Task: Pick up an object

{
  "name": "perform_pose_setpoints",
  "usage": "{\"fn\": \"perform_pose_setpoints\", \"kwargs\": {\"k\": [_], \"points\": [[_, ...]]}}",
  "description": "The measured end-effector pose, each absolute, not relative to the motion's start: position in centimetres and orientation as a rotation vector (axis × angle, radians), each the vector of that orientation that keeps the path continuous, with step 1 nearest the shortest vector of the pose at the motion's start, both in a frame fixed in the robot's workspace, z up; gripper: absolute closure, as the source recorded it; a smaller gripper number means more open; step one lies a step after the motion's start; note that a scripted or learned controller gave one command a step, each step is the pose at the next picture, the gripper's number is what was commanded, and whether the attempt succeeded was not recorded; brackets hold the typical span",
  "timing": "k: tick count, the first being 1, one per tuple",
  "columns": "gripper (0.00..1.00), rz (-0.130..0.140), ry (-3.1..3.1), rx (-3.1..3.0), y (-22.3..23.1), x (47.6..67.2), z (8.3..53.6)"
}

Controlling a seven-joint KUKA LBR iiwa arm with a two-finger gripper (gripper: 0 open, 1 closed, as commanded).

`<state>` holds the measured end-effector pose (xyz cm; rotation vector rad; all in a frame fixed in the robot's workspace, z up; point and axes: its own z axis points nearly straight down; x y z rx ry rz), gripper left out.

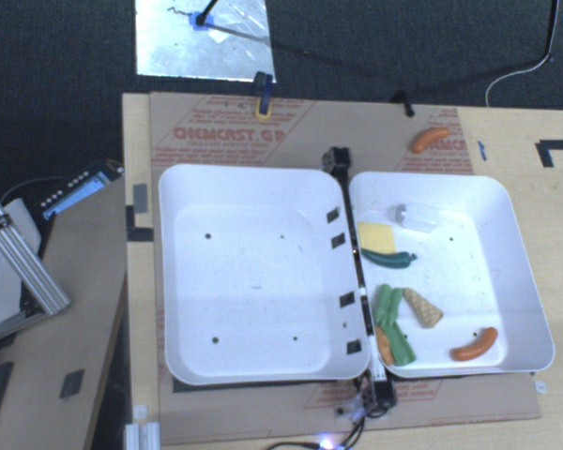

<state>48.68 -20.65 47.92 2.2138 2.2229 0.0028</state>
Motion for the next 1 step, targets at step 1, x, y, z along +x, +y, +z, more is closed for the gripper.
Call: {"fn": "perform_pose_setpoints", "kwargs": {"k": [1], "points": [[1.0, 0.002, 2.224, 2.214, -20.65, 48.68, 48.97]]}}
